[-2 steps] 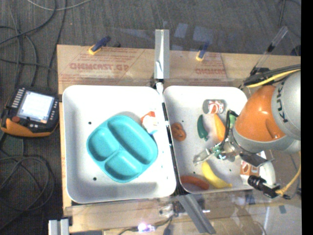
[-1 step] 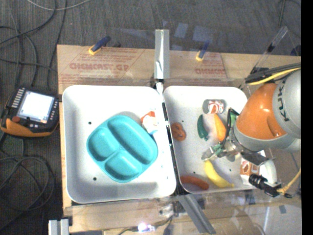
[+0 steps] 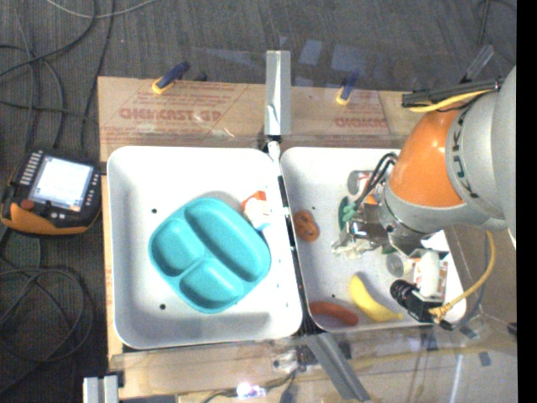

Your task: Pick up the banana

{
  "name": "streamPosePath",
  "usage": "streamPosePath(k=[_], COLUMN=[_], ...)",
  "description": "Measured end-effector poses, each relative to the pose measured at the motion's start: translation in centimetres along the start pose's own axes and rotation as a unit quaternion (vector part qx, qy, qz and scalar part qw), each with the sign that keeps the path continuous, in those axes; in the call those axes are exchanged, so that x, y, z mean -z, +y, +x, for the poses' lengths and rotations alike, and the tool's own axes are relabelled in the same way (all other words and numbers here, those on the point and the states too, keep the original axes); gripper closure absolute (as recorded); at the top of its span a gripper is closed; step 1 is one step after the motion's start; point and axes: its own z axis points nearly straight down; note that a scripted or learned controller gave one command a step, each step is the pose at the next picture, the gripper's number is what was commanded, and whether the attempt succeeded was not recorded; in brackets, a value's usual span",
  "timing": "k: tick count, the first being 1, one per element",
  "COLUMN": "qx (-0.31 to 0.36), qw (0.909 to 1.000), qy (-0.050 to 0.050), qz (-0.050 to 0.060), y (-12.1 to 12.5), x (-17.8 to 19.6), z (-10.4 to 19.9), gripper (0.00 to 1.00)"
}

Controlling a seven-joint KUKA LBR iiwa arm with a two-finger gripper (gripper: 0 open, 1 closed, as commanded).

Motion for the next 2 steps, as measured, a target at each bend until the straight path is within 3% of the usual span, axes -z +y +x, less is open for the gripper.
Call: streamPosePath(k=[1,2], qx=[0.0,0.069], qw=[1.0,0.9976], qy=[-0.001,0.001], qz=[0.0,0.001], y=[0.0,-0.1], x=[0.0,-8.4], z=[-0.1,-8.3], gripper=[0.0,0.0])
